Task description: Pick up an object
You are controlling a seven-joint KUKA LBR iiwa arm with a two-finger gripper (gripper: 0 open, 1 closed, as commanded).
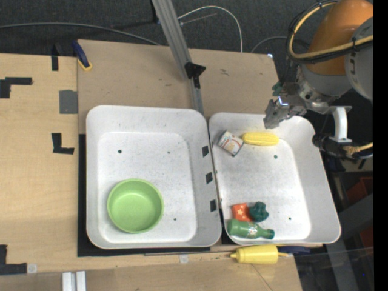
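My tool [276, 115] hung over the far right corner of the right bin [315, 180], just above and to the right of the yellow corn-like piece [260, 139], and it carried nothing that I could see. I could not tell how it was set from that slanted view.

Taking the yellow piece as my landmark: it lay lengthwise near the far wall of the right bin. Just to its left sat a small grey-and-white carton [230, 143], tilted, close to it but apart as far as I could judge. Well nearer to me, at the front edge of the bin, lay an orange piece [240, 211], a dark green one [259, 211] and a green bottle [250, 230], huddled together. Further left, in the other bin, sat a green bowl [135, 205].

I judged the yellow piece the nearest candidate. To do it well, I would come straight down over its middle, straddling its short width, and keep clear of the bin wall and carton.
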